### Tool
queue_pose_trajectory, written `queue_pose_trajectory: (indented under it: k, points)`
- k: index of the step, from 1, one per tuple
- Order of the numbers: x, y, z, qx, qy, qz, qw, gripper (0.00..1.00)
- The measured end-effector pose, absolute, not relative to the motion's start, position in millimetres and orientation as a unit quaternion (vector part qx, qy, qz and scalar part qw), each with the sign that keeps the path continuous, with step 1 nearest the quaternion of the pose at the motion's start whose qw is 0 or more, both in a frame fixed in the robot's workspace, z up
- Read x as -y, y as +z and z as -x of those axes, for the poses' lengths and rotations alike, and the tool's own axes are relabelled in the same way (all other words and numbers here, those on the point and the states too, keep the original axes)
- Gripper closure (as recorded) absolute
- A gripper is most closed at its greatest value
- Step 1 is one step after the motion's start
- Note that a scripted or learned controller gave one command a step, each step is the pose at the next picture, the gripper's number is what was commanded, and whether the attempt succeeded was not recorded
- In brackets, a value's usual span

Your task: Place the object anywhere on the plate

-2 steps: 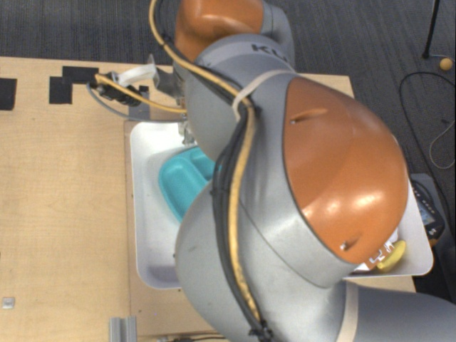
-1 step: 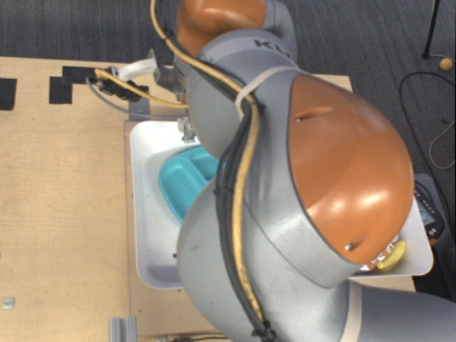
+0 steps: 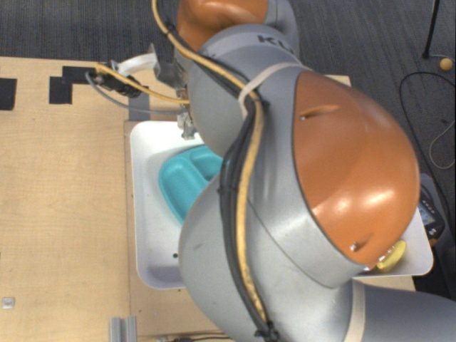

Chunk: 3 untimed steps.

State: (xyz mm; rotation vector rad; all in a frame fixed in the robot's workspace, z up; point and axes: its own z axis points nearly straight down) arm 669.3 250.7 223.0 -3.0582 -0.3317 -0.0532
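Plate (image 3: pixel 187 180), teal with a raised rim and rounded corners, lies in the white bin (image 3: pixel 146 212) that sits toward the left of the view, close to that bin's far end; a good part of the plate is hidden under the arm (image 3: pixel 299 191), so what lies on its covered side cannot be seen. The grey arm with its large orange shell crosses over the bin from the right. A bundle of black and yellow cables (image 3: pixel 242 191) runs along the arm's length. The tool (image 3: pixel 187 125) shows as a small metal part hanging just over the bin's far rim, above the plate's edge, and whether it is open or closed cannot be told, nor whether anything is in it. A small yellow object (image 3: pixel 390 256) peeps out from under the orange shell at the lower right, resting on the corner of the second white bin (image 3: pixel 420 261), well apart from the plate. The pale wooden table (image 3: pixel 64 205) carries both bins and bears black square marks (image 3: pixel 60 91) near its far edge, with dark carpet (image 3: pixel 71 13) beyond.
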Motion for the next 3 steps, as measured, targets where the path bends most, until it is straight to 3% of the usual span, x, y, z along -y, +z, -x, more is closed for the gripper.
queue_pose_trajectory:
  k: [3]
  points:
    - [-254,256,-671.1,0.111,-0.0179,0.993,0.044,1.00]
